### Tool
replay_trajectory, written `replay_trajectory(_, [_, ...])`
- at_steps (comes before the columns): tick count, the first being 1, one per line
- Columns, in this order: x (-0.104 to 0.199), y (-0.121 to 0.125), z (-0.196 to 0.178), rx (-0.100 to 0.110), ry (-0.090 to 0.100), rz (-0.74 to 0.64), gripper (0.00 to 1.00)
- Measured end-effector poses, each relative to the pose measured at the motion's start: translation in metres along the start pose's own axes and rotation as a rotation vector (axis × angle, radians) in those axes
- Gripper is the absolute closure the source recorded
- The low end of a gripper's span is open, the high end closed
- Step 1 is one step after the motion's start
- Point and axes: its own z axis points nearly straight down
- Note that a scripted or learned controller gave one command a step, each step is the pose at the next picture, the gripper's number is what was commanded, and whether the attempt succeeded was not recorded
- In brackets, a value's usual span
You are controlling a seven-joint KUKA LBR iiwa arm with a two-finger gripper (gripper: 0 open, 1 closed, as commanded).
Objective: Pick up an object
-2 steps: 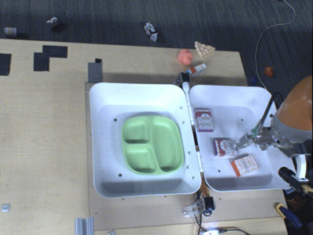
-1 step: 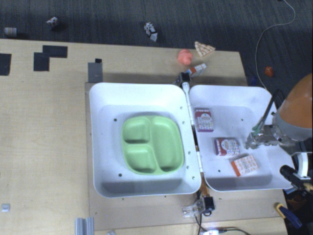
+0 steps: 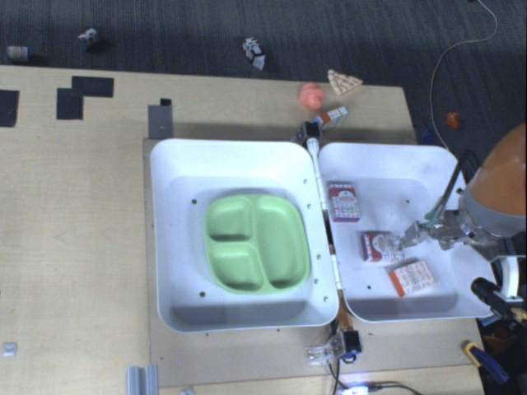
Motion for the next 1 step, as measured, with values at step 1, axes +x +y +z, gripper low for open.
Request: replay_trajectory(1, [0.0398,-0.0234,0.0225,0.008,-0.006,0.004,0.00])
